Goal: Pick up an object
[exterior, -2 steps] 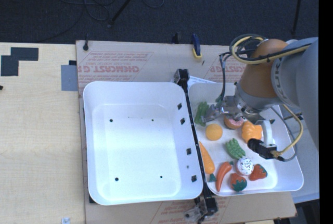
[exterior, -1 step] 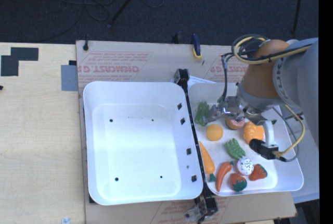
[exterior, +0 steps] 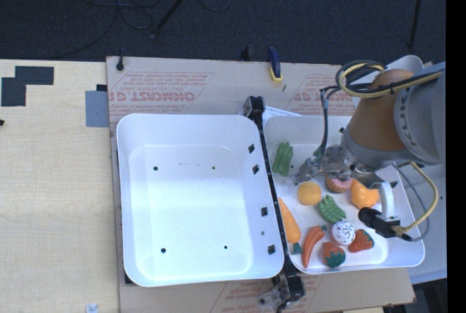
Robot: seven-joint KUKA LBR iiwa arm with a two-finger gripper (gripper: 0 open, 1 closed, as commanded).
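- arm (exterior: 397, 115) reaches in from the right, over the right bin (exterior: 408, 257); gripper (exterior: 328, 172) is low among the toys
- can't tell how far open it is, nor whether it holds anything; it sits just beside a pinkish piece (exterior: 338, 183)
- nearby: orange ball (exterior: 309, 193), green pickle (exterior: 282, 157), dark green piece (exterior: 332, 209)
- carrot (exterior: 312, 244), white ball (exterior: 344, 233), strawberry (exterior: 362, 241) lie near the bin's front
- left bin (exterior: 131, 159) sits alongside
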